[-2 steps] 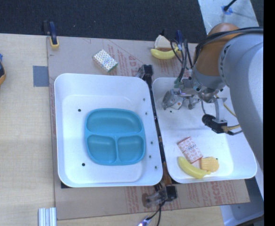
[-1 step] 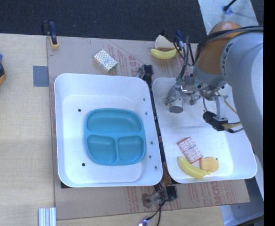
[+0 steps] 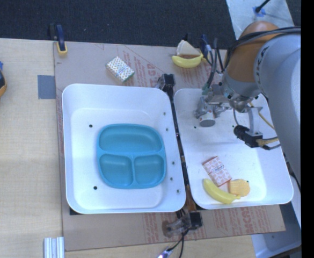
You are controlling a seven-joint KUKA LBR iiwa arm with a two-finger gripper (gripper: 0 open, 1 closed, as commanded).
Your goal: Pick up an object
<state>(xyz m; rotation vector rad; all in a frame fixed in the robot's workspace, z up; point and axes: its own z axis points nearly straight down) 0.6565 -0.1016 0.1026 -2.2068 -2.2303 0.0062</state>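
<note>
Nearest the camera, a yellow banana (image 3: 219,192) lies at the front of the right bin (image 3: 264,198), touching an orange fruit (image 3: 239,187), with a pink packet (image 3: 217,170) just behind them. Over that bin's far end hang the jaws (image 3: 206,113); whether they are open or closed I cannot tell. Beside it, the left bin (image 3: 76,144) holds a blue divided plate (image 3: 131,156).

No writing can be read anywhere: the faint red print on the brown cardboard sheet (image 3: 146,69) under the bins, the pattern on the small box (image 3: 119,69) at upper centre, and the red-and-white packet (image 3: 217,170) in the right bin are all too small to make out.
</note>
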